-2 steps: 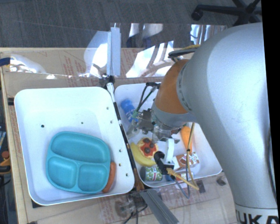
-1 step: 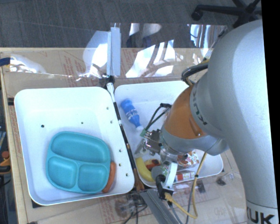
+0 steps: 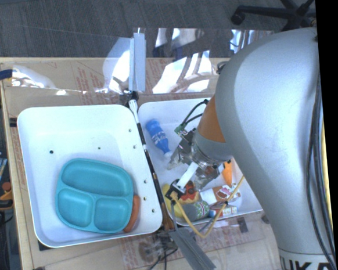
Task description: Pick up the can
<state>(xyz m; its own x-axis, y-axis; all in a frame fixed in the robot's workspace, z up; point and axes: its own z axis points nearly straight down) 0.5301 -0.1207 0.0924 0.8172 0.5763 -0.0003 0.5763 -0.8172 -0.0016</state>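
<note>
**Robot arm low over the right bin, can at the bin's near edge**

Two shallow white plastic bins sit side by side on a bench, seen from above at a slant. The large grey arm point(image 3: 274, 140) with an orange band reaches in from the right and covers much of the right bin point(image 3: 155, 112). Its gripper point(image 3: 178, 158) hangs low over the middle of that bin; it cannot be told whether the claw is open or closed, and nothing can be seen held in it.

The task's thing, a small can with a dark label point(image 3: 197, 208), lies on its side against the right bin's near edge, close to the near left corner. It sits in a cluster of small items, below the gripper and apart from it. A blue plastic bottle point(image 3: 157, 136) lies by the bin's left wall, just left of the gripper. An orange object point(image 3: 228, 171) shows beside the arm, toward the bin's right side.

In the left bin point(image 3: 69, 119), a teal divided plate point(image 3: 94, 194) rests toward the near edge. A small orange sausage-shaped piece point(image 3: 134, 213) touches the plate's near right rim.
</note>
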